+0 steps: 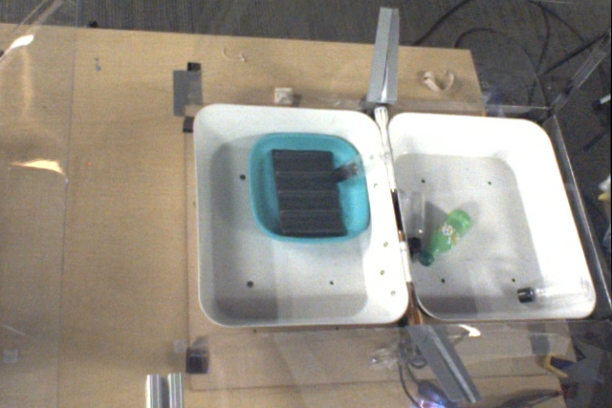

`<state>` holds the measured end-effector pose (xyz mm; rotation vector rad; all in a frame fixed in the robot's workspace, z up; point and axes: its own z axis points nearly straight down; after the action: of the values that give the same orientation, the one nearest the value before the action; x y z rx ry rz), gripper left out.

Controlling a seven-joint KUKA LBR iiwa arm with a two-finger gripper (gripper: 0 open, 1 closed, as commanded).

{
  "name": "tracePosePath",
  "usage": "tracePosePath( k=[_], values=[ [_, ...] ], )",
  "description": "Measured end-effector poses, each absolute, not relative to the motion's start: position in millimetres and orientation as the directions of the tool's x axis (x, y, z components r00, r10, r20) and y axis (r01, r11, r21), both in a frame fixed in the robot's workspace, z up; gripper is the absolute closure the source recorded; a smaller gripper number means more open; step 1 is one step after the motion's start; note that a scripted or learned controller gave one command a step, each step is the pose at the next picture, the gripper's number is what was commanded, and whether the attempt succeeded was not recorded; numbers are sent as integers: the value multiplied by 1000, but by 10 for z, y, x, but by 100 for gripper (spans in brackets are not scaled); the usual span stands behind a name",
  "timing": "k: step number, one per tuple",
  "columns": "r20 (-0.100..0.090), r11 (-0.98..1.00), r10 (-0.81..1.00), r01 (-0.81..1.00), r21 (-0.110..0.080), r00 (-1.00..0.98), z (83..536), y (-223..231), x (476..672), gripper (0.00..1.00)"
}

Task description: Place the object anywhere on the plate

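Note:
A teal square plate (259, 191) lies in the upper middle of the left bin (220, 282). A dark ridged block (307, 194) rests flat on the plate and covers most of it. A small grey piece (347, 172) sits at the block's upper right corner. In the right bin (564, 205), a small green bottle-like object (448, 234) with a dark end lies tilted near the left wall.
A small black item (525, 295) lies near the right bin's lower right corner. A grey metal bar (384, 62) stands behind the seam between the bins. Cables (497, 10) run across the floor at the upper right.

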<state>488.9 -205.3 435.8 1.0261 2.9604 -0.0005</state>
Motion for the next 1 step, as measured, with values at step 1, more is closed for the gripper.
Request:
tracePosePath(
  k=[1],
  values=[
    [-9, 974, 228, 228, -1, -974, 4357, -2051, 4900, 0]
  ],
)
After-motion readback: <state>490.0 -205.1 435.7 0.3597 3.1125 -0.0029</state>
